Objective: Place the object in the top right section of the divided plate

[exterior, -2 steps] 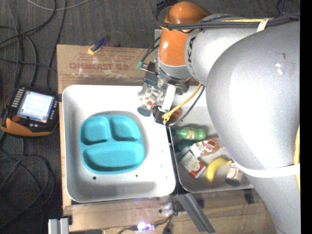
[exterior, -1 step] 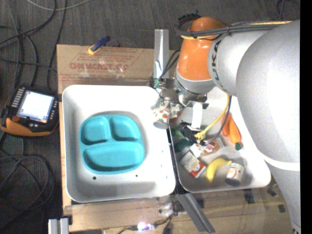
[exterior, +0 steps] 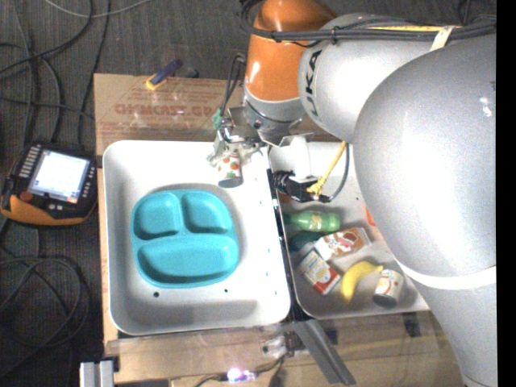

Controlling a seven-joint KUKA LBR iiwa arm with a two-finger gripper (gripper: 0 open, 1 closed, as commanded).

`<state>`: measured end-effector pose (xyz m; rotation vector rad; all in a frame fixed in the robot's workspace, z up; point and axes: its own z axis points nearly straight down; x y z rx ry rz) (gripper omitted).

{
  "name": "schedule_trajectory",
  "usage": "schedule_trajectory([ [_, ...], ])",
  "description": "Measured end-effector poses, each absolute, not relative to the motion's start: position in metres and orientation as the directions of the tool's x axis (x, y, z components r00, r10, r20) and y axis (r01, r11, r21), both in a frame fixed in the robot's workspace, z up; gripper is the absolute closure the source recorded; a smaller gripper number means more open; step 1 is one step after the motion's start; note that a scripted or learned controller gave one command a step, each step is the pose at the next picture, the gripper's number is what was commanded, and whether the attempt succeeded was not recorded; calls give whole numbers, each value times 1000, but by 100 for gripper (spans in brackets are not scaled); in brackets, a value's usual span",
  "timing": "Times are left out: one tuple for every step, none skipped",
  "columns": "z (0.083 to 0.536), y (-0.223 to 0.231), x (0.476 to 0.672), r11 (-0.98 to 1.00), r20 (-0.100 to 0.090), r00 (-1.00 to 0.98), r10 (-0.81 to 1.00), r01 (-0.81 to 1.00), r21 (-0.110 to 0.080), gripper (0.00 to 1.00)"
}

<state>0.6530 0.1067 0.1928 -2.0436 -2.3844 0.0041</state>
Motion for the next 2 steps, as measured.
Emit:
schedule_trajectory([
  [171,133,618,193,-1,-193,981,981,-5,100],
  [171,133,618,193,1,-193,981,981,-5,0],
])
